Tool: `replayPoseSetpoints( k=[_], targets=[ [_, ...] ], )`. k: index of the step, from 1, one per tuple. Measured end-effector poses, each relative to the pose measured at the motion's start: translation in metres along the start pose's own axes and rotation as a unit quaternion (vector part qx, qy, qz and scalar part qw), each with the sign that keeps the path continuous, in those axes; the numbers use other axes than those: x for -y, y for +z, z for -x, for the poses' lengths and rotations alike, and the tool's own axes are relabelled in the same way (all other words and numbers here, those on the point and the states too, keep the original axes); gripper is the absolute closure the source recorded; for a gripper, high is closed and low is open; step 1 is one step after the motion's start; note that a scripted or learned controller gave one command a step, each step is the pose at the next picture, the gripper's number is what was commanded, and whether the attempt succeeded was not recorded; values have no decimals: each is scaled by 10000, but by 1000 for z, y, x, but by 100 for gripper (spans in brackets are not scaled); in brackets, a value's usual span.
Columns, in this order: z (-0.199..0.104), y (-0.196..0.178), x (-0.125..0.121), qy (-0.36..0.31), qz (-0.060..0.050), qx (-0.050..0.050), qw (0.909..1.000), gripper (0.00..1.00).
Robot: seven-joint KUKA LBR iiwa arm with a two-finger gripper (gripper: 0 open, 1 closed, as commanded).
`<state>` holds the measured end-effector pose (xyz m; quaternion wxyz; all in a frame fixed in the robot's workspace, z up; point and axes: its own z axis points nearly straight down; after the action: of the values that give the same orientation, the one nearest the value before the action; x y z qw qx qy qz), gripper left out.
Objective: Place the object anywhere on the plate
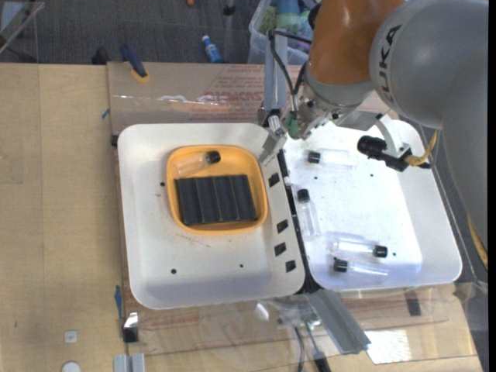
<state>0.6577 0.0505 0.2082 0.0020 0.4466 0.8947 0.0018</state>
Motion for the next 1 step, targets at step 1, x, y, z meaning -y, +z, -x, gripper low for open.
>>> replayPoseSetpoints(
  k=[1],
  targets=[
    [-55,-48,-8,-438,2,3,9990,0]
  ],
)
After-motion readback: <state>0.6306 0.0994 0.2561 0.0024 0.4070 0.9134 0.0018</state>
